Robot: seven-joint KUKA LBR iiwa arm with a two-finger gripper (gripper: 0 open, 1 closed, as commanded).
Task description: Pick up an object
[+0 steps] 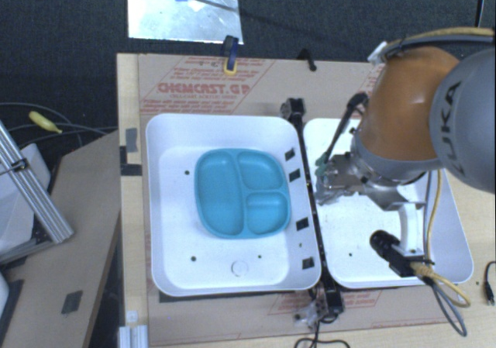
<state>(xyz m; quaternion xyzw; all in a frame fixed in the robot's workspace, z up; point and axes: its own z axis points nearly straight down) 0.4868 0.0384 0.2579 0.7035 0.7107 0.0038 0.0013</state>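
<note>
Looking at my feed, the blue plate (240, 193) sits in the left bin (167, 184) while the end effector (329, 180) hovers over the right bin (457, 257); can't tell its state. Closing there probably grabs nothing.

A robotics lab: a grey-and-orange KUKA arm (422, 106) over two shallow white plastic bins (167, 184), aluminium framing (31, 199) at left.

Blue divided plate (239, 192) lying flat in left bin (174, 145); arm (418, 106) hanging over right bin (457, 261).
</note>
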